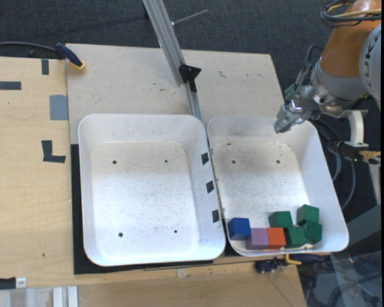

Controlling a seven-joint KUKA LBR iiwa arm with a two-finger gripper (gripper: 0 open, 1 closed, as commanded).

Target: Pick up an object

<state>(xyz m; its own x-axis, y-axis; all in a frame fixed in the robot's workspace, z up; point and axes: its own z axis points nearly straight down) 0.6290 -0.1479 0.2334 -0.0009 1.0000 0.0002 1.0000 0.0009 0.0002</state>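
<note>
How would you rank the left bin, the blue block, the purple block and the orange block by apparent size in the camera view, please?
1. left bin, by far the largest.
2. blue block.
3. purple block and orange block look alike, so I will not rank them.

Your arm [349, 50] reaches in from the right, its orange band high at the edge. The wrist angles down and left, and your gripper [283, 125] points downward, tip low.
</note>
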